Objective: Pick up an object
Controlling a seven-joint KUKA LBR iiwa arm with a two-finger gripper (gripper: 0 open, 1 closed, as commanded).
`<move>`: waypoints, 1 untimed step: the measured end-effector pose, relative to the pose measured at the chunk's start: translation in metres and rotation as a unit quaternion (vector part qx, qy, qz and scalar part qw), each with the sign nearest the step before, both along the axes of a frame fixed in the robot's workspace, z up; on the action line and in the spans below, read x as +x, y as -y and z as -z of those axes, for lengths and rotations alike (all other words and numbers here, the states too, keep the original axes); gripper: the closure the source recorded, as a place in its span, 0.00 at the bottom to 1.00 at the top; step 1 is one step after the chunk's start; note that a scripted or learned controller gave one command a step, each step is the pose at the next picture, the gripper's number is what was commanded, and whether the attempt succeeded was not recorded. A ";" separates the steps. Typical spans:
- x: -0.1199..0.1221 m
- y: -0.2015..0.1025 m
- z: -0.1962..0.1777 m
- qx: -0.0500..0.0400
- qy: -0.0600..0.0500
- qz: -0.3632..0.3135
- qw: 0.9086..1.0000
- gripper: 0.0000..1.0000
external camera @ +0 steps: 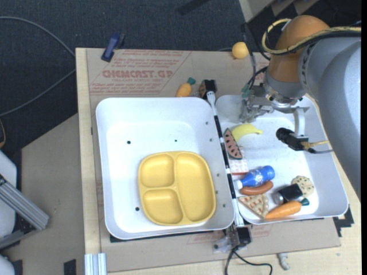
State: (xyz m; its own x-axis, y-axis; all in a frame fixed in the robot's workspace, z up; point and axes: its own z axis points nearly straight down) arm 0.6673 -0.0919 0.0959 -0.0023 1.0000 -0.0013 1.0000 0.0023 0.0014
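Banana [248, 130] in right white bin [330, 196], gripper [250, 111] just above, grip state unclear, cardboard bench [143, 73], dark carpet [46, 16].

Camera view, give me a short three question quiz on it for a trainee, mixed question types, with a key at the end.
1. True or false: the yellow tray lies in the left bin.
2. Which thing lies nearest the gripper? A. carrot B. banana C. blue bottle
3. Fill in: the pizza slice lies in the ____ bin.

Key: 1 true; 2 B; 3 right.
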 end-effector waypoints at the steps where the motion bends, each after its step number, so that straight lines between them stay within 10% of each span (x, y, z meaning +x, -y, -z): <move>1: 0.000 0.000 0.000 0.000 0.000 0.000 1.000 0.00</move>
State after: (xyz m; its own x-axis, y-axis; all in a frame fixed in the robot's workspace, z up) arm 0.6672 -0.0919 0.0955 -0.0022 1.0000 -0.0014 1.0000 0.0022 0.0007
